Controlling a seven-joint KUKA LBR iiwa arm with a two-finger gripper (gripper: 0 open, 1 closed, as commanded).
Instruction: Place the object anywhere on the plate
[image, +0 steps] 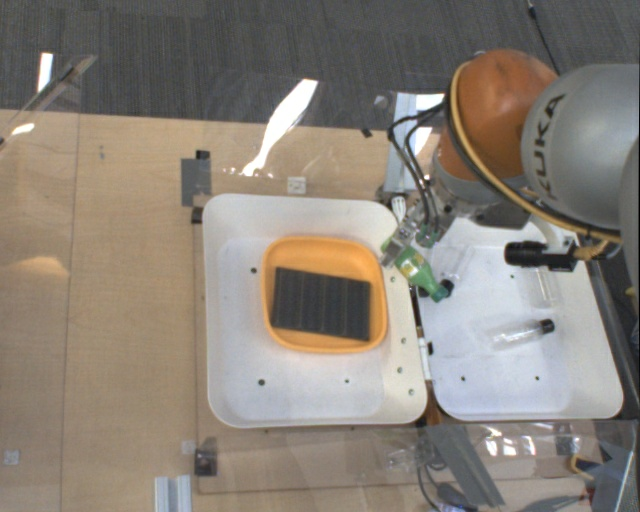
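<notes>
Inside left bin (230, 330), rounded orange plate (285, 255), dark ribbed rectangle (322, 304)

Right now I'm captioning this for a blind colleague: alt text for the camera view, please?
A grey arm reaches over the right bin, near a green object at its left edge. An orange plate sits in the left bin.

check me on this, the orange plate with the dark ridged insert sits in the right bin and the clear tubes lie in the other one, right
Not quite: the camera view shows the orange plate in the left bin. The clear tubes lie in the other one, the right bin.
</notes>
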